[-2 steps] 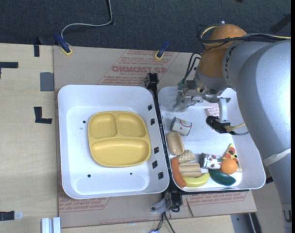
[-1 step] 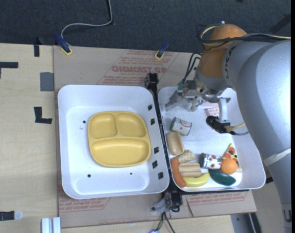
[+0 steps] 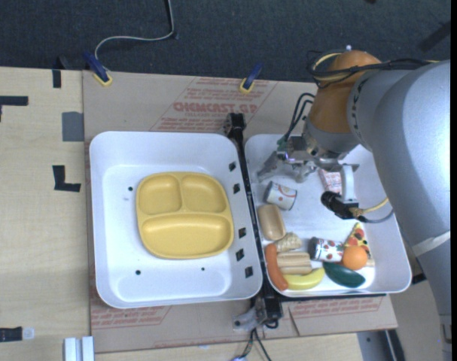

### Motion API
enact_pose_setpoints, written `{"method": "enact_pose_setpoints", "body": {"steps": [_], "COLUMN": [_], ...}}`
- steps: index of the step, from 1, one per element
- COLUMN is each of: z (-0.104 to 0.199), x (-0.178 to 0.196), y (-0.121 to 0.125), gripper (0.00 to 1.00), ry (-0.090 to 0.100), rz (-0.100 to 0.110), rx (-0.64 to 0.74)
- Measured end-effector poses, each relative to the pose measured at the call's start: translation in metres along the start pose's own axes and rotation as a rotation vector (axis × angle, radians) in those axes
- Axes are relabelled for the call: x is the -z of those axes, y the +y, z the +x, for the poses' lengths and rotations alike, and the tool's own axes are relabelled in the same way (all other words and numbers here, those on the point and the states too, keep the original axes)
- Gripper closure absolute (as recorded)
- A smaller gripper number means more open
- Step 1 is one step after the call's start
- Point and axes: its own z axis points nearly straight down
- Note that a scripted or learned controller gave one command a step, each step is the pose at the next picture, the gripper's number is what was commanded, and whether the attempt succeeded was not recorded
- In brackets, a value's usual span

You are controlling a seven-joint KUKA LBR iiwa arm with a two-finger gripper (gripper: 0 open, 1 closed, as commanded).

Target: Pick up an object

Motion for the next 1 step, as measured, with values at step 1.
{"method": "enact_pose_setpoints", "body": {"steps": [1], "z": [0.0033], "x": [-0.0005], "y": [0.0194], "gripper": [0.0], "ry": [0.001], "rz": [0.001], "rx": [0.0]}}
